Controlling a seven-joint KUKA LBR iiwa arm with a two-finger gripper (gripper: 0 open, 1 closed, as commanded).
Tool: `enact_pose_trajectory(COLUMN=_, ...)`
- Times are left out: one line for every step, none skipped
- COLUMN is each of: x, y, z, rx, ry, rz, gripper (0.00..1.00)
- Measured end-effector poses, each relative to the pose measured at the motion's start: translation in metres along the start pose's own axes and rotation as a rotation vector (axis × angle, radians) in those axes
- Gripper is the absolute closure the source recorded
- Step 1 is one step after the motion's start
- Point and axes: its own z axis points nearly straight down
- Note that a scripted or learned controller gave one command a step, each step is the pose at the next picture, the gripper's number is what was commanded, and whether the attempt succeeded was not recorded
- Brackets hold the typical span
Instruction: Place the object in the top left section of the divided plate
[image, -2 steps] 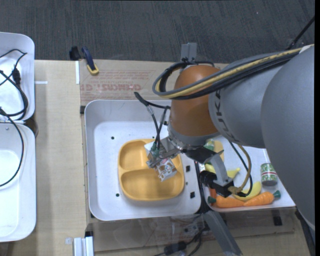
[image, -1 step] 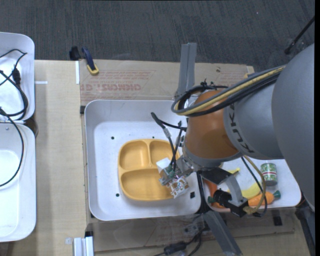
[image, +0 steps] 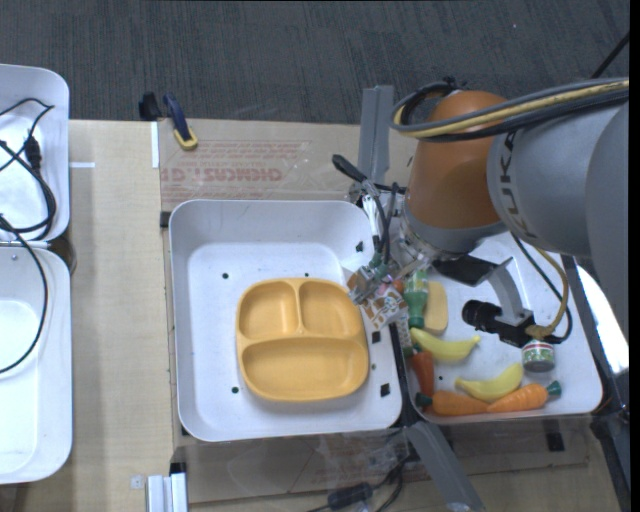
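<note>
**Arm low over the toy bin, plate waiting unfilled**

A large grey robot arm with an orange band (image: 455, 160) reaches in from the right and hangs over the dividing wall between two shallow white plastic bins. The left bin (image: 200, 330) holds a yellow-orange divided plastic plate (image: 300, 340); all three sections look bare, including the top left one (image: 268, 310). The right bin (image: 580, 390) holds toy food: two yellow bananas (image: 445, 346), orange carrots (image: 490, 402), a small jar. The two-finger gripper (image: 385, 285) sits just beside the plate's right edge, amid a small patterned, multicoloured object (image: 372, 298), likely the task's thing. Whether it is clamped cannot be told.

Likely risks: an unsecured object slipping off onto the bin wall, or landing in the nearer top right section.
</note>
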Motion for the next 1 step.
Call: enact_pose_trajectory(x=0.0585, y=0.0672, z=-0.0335, rx=-0.002, ry=-0.001, rz=-0.288, gripper=1.00)
